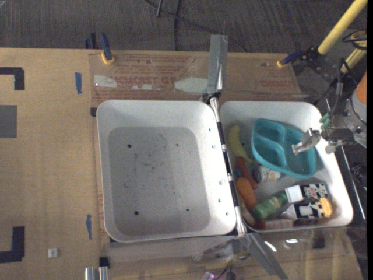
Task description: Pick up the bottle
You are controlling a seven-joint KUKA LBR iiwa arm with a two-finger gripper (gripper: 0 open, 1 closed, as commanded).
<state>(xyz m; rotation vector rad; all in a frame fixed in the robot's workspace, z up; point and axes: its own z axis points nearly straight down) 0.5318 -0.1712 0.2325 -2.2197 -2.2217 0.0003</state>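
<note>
A green bottle (270, 205) with a white cap end lies on its side near the front of the right bin (342, 174). My gripper (309, 142) hangs over the right rim of a teal divided tray (278, 146), up and to the right of the bottle and apart from it. Nothing shows held in it. A smaller jar-like item (267, 174) rests just below the tray.
The right bin also holds a yellow banana (236, 143), an orange carrot (246, 192), and a cow-patterned box (313, 192) beside the bottle. The left bin (105, 156) stands next to it. A strip of tape (217, 63) runs behind the bins.
</note>
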